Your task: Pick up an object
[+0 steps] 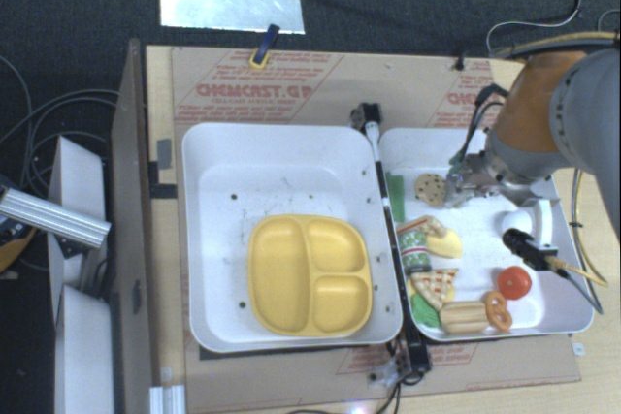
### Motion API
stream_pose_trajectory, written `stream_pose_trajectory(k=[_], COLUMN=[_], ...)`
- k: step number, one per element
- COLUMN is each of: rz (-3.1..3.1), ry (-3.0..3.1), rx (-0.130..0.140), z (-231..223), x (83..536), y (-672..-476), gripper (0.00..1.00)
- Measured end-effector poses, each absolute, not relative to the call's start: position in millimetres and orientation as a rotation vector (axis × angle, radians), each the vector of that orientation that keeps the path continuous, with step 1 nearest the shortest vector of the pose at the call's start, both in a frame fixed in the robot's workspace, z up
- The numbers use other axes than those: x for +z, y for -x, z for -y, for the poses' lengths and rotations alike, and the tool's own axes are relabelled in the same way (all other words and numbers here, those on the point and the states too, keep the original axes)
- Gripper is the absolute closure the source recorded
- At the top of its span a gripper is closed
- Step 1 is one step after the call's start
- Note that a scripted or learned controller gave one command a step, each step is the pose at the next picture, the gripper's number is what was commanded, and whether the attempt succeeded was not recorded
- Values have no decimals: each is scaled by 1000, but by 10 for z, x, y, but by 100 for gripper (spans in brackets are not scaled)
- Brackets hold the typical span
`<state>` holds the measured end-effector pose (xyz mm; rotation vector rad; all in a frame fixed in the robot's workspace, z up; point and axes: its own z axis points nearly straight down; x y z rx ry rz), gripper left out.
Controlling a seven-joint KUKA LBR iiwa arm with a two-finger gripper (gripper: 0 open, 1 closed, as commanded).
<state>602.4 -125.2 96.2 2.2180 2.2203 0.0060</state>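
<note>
My gripper (458, 184) hangs low over the back of the right bin (563, 305), just right of a tan speckled cookie (430, 188). Whether it touches the cookie I cannot tell. Toy food lies along the bin's left and front: a green stick (396, 197), a striped can (415, 252), a pale yellow piece (445, 243), a waffle slice (435, 285), a green piece (423, 308), a hot-dog bun (463, 316), a pretzel (498, 309) and a red tomato (514, 282).
A yellow divided tray (310, 274) lies in the left bin (218, 170). The bins' shared rim (383, 208) runs between them. The arm's grey and orange body (563, 111) covers the right bin's far right corner.
</note>
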Motion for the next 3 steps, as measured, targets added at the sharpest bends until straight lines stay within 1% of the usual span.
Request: stream_pose_trajectory(k=[1,2,3], rz=[-2221,-2222,-2223], ry=[-2217,-2204,-2221], rx=[5,15,-3], z=[1251,1045,1143], x=[959,2004,1514], y=[-6023,-6569,-6431], gripper=[0,0,0])
